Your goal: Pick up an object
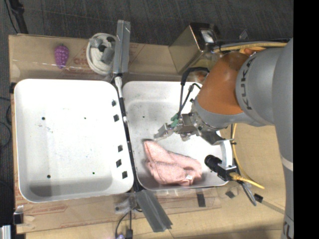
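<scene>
A crumpled pink towel lies in the right bin, against its lower wall in the camera view. The gripper hangs just above the towel's upper-left end, holding nothing. Whether it is wide or narrow, I cannot tell.

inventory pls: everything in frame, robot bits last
left-hand bin: 1, white, on the bench
right-hand bin: 1, white, beside the first
cloth: 1, pink, crumpled in the right-hand bin near its front wall
knobbly thing: 1, purple, on the bench behind the left-hand bin
coil: 1, white, on the bench behind the seam between the bins
box: 1, tan, behind the right-hand bin
bench: 1, brown
arm: 1, grey with an orange band, over the right-hand bin
gripper: 1, grey metal, over the right-hand bin, just behind the cloth
</scene>
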